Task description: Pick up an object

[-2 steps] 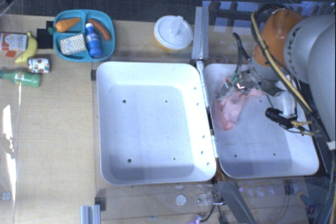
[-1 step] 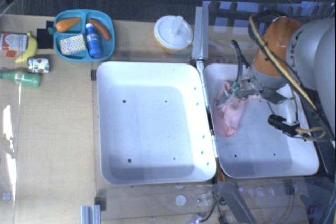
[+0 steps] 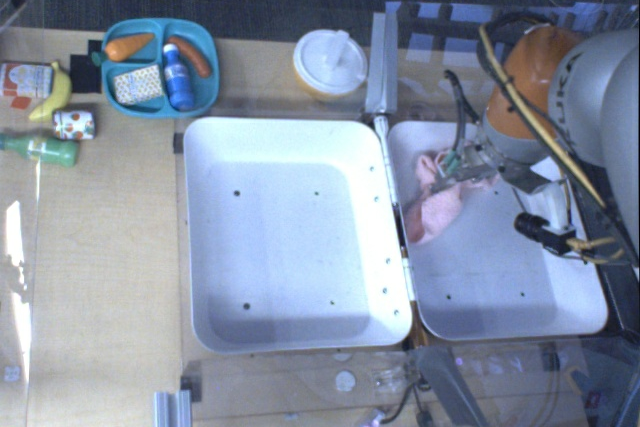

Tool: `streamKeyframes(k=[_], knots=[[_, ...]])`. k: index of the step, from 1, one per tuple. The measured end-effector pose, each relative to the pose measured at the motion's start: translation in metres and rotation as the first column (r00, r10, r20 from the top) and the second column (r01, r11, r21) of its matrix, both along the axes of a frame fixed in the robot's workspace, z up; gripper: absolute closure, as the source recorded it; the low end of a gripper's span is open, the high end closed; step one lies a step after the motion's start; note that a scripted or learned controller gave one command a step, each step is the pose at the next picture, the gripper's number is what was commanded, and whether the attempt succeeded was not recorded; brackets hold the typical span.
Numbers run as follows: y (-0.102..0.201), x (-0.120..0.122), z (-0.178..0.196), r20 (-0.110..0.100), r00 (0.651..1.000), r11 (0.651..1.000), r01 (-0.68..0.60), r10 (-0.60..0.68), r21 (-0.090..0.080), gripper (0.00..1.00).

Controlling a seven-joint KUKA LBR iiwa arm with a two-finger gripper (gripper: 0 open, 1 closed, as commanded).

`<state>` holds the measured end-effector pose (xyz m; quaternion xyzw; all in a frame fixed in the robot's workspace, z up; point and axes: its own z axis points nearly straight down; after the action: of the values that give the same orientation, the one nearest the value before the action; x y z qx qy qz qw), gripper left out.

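A pink, soft, crumpled object (image 3: 436, 207) lies in the right white bin (image 3: 520, 310), close to its left wall. My gripper (image 3: 457, 165) is at the object's upper end, reaching in from the right under the grey arm and its orange band (image 3: 530, 75). It touches or overlaps the top of the pink object, and the arm's wrist and cables hide the contact.
The left white bin (image 3: 290, 315) sits beside the right one. Behind it are a blue divided tray (image 3: 203, 48) with toy food and a white lidded bowl (image 3: 330, 62). A banana (image 3: 55, 92), a small can (image 3: 74, 124) and a green bottle (image 3: 42, 149) lie at the far left.
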<state>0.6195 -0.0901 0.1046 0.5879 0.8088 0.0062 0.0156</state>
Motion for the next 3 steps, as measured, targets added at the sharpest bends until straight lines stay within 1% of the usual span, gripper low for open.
streamKeyframes(k=[1,2,3], knots=[[0.0,0.0,0.0,-0.001,1.0,1.0,0.0,0.0,0.0,0.0],[0.0,-0.001,-0.011,-0.01,1.0,1.0,-0.01,0.01,0.005,0.0],[-0.001,0.002,0.0,-0.001,1.0,1.0,-0.009,0.009,0.001,1.0]])
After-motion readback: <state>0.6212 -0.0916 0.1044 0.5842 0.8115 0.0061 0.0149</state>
